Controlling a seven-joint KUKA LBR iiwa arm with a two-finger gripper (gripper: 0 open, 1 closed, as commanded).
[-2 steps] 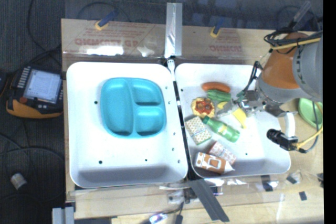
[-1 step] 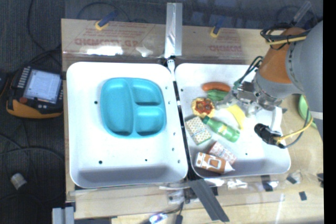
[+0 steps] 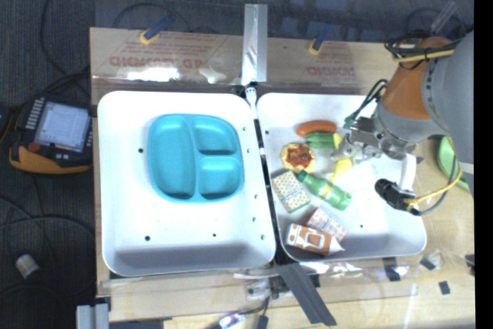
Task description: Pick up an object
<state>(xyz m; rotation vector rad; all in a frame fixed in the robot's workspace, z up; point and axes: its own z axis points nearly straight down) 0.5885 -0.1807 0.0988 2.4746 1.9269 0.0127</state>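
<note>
a wooden bench (image 3: 115, 42) is seen from above. two shallow white bins are set on it side by side, touching along the middle: the left bin (image 3: 123, 243) and the right bin (image 3: 385, 231). clear plastic sheeting (image 3: 169, 58) is laid along the bench's far edge, behind both bins.

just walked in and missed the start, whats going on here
A grey robot arm reaches from the right into the right bin, its gripper low over the toy food: a green bottle, a hot dog, small cartons. The left bin holds a blue divided tray. Nothing looks lifted.
</note>
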